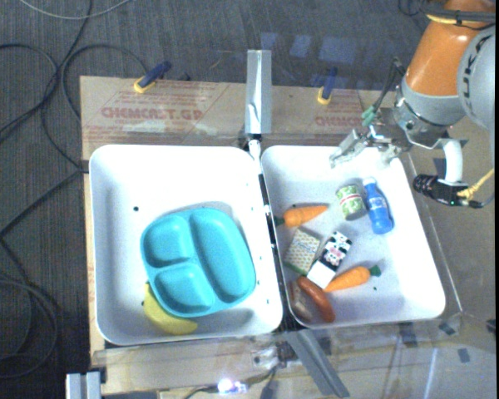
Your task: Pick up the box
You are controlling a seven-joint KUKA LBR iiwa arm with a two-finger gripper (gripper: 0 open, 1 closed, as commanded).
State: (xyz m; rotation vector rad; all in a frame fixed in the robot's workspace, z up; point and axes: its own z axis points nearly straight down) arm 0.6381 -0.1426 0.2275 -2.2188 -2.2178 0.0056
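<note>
clearly the main risk is crowding. the box lies in the right bin, near its middle, and it has close neighbours on every side: a patterned packet touching or just beside its left edge, a carrot just below its lower right, a reddish sausage-like item near its lower end, and a small can and a blue bottle above it. fingers coming down here could straddle the packet as well, or land on the carrot and nudge the box aside, so that they shut on nothing or on the wrong thing. a second carrot lies further up and left, less in the way.

the gripper hangs over the bin's upper rim, well apart from the box, holding nothing. its fingers seem spread to a moderate gap, though the metal parts blur together and i would not swear to it. from there the arm has to travel down and left across the can and bottle, so a low approach might knock them over.

the box itself is small and oblong, lying flat and tilted, its long axis running from lower left to upper right. its upper end is dark with pale spots, its lower end plain white. a grip across the short side looks the safer choice.

the left bin holds a blue divided tray over a banana, none of it in the way.
</note>
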